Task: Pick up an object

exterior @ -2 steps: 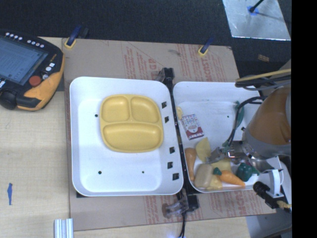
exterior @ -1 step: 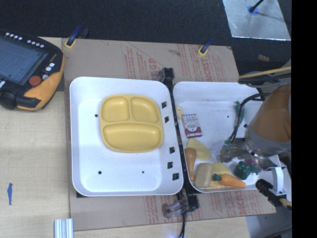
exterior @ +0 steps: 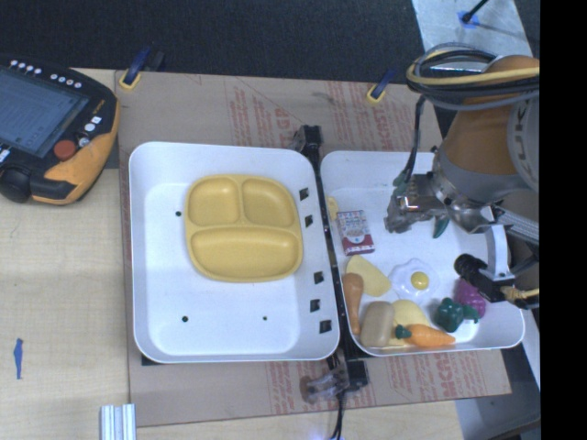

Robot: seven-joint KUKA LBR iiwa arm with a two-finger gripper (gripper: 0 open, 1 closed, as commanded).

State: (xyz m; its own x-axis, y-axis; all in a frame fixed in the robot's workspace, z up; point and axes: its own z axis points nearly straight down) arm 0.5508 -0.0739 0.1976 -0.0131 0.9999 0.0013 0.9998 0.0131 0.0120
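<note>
My gripper (exterior: 419,216) hangs over the back half of the right bin (exterior: 367,165), below the arm's orange band. Nothing is visibly held in it. Toy foods lie in this bin. A small red box (exterior: 354,231) lies to the gripper's left. A fried egg (exterior: 412,278) sits just in front of it, beside a yellow wedge (exterior: 369,274). Along the front wall lie a brown roll (exterior: 377,324), an orange carrot (exterior: 429,337), a green broccoli (exterior: 450,314) and a purple piece (exterior: 470,294).
The left bin (exterior: 156,319) holds a yellow divided plate (exterior: 244,226). A teach pendant (exterior: 50,131) rests on the bench at the far left. Black clips run along the wall shared by the two bins. A black part (exterior: 477,273) juts over the right bin's right side.
</note>
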